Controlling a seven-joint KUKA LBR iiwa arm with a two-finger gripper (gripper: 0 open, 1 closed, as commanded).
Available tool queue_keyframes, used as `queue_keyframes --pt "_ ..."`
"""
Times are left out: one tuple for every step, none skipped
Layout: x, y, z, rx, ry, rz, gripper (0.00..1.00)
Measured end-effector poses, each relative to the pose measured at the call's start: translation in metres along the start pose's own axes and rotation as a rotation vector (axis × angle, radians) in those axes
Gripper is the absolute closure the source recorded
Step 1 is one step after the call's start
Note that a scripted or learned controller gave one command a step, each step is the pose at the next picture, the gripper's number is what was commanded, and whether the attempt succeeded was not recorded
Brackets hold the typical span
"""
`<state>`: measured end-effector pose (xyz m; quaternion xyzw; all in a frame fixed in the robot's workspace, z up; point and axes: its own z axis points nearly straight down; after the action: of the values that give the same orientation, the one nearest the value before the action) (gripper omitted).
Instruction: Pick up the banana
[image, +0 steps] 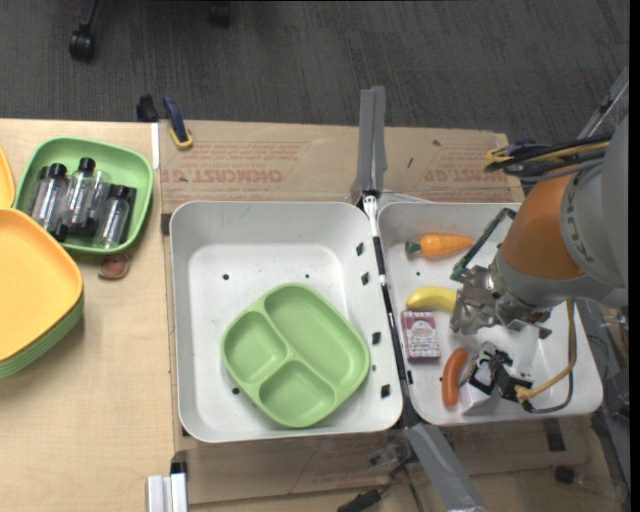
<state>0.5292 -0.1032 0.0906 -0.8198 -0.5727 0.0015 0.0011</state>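
Observation:
The yellow banana (431, 297) lies in the right bin (590, 395), left of centre, between an orange carrot and a pink box. My gripper (470, 308) hangs low in that bin, just right of the banana's right end and close to it. The grey wrist and the orange band (540, 238) rise behind it to the upper right. Nothing in this view tells me whether the gripper touches the banana.
In the right bin also lie a carrot (441, 244), a small pink box (421, 335) and a red-orange sausage (454, 376). The left bin (200, 235) holds a green divided plate (295, 354). Yellow plates (35, 295) and a green tray of bottles (85, 195) stand at far left.

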Motion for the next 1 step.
queue_keyframes --pt "-0.0236 0.0046 -0.1312 -0.002 -0.001 0.008 1.00"
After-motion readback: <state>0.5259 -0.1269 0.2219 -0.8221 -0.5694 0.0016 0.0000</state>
